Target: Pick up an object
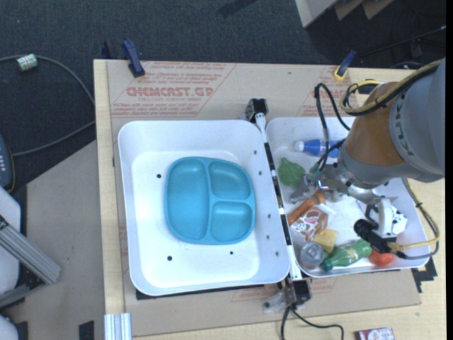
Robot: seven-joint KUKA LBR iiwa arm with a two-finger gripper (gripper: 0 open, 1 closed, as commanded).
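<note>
From my station I see the gripper (320, 183) down in the right-hand white plastic bin (417, 211) among a loose heap: one green bottle (347, 254), one orange carrot-shaped piece (303, 207), one soft green lump (290, 170), one blue-and-white tube (316, 146) and one small red piece (382, 258), but I cannot tell its state or whether it holds anything. The left white bin (138, 190) carries a single smooth turquoise plastic plate with three compartments (209, 200).

Arm (417, 126): thick rounded grey casing with a broad orange band (371, 137) above the wrist. Black and yellow cables (354, 94) loop along its upper side. Wrist end: metallic grey.
</note>
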